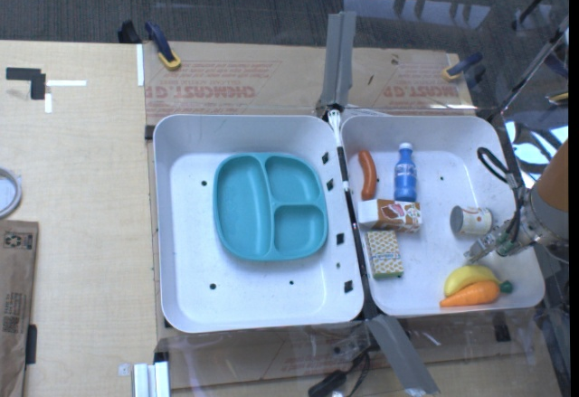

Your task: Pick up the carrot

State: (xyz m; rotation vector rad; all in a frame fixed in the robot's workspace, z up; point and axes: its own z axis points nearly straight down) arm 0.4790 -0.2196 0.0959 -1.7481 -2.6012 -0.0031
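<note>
The carrot point(470, 295) is orange with a green stem end and lies flat near the front right corner of the right bin point(425, 300). A yellow banana point(469, 277) lies right against its far side. My gripper point(493, 247) hangs at the bin's right side, just above and behind the banana and carrot, between them and a white cup point(471, 221). It is small and partly blurred here. Nothing is visibly held in it.
The right bin also holds a red sausage point(365, 174), a blue bottle point(404, 173), a brown snack box point(398, 215) and a green-yellow box point(384, 253). The left bin point(181, 232) holds a teal divided plate point(270, 205). The arm point(552, 196) enters at the right edge.
</note>
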